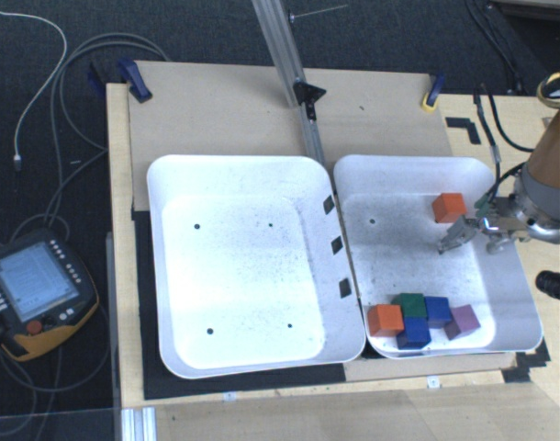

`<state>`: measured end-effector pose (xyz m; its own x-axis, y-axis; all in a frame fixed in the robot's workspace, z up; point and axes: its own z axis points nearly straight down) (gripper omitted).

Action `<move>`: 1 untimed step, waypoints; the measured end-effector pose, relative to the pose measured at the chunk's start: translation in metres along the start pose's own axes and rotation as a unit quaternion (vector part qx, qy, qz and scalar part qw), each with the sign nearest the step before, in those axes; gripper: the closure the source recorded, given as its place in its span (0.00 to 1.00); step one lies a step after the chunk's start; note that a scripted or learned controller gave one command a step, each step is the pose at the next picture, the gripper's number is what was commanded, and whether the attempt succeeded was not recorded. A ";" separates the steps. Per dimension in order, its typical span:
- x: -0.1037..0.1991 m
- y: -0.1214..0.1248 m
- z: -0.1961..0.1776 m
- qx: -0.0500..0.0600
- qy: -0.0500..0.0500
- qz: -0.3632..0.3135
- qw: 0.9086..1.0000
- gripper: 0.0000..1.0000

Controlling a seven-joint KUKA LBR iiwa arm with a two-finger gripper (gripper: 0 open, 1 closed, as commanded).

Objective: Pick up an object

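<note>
1. Orange block (pixel 448 207) sits alone at two o'clock in the right bin (pixel 509 283); we judge it light, rigid, best pinched across flat faces.
2. Gripper (pixel 454 237) at its five o'clock; fingers slightly parted, holding nothing.
3. Block cluster (pixel 422 318) at six o'clock.

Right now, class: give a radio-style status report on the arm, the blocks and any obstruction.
Gripper low in right white bin, nothing seen between fingers. Lone orange block just beside it. Other coloured blocks clustered at near edge, apart.
</note>
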<state>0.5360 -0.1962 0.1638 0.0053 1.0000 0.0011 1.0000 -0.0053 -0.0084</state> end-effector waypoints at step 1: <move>-0.020 0.058 0.067 -0.005 -0.001 -0.004 1.000 0.00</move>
<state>0.5930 -0.2166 0.0958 -0.0021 1.0000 -0.0013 1.0000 0.0021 0.0008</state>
